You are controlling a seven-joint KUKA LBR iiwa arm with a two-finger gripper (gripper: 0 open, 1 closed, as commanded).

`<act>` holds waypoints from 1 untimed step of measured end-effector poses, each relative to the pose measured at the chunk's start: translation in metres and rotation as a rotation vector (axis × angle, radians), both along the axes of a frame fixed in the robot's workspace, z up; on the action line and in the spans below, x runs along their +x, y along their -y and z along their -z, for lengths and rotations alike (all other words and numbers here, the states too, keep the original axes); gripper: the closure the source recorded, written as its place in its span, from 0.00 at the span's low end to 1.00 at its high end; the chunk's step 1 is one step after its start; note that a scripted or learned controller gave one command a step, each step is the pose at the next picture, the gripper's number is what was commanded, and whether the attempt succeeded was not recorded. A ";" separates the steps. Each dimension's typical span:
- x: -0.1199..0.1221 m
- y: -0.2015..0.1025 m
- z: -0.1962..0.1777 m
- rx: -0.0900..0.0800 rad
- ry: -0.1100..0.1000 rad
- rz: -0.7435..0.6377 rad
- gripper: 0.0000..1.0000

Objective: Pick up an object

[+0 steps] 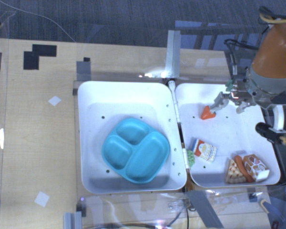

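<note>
Gripper point(231, 100) above the right bin point(271, 180), with its two fingers apart and nothing between them.
The orange object point(208, 113) lies in that bin just left of the fingertips; the blue divided plate point(135, 150) sits in the left bin point(93, 128).

There are two white bins point(90, 128), one blue plate point(136, 150), one orange piece point(208, 113) and two small boxes point(204, 151).
</note>
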State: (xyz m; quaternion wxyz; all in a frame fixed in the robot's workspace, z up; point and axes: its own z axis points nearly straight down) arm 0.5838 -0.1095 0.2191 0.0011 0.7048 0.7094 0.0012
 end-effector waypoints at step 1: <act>0.019 0.012 0.123 0.001 0.002 0.185 0.00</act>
